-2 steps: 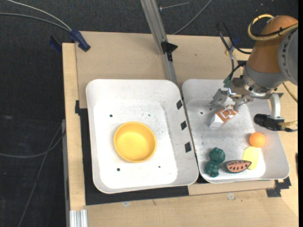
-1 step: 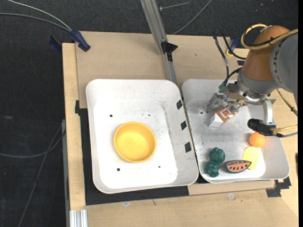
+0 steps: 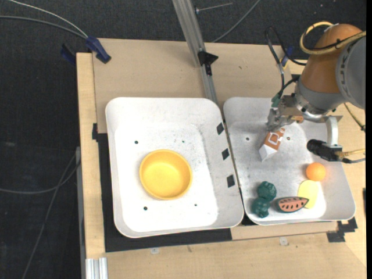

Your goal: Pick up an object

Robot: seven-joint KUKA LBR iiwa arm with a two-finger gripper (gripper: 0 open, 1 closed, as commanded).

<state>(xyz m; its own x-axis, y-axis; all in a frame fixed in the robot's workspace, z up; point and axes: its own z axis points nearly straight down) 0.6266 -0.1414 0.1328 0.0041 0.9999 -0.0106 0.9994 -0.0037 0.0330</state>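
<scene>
Left bin: white, dark-speckled, holding a yellow bowl. Right bin: white. Contents: orange-and-white carton, orange ball, green broccoli, red-and-green watermelon slice, yellow block. Worktop: tan.

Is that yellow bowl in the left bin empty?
Empty: the yellow bowl sits upright in the left bin, and its inside shows plain yellow.

Grey arm with a broad orange band above the wrist, rounded and glossy. Yellowish cable looped over the top, thin black cables trailing beside. Small metallic pincer with a black fitting alongside.
</scene>
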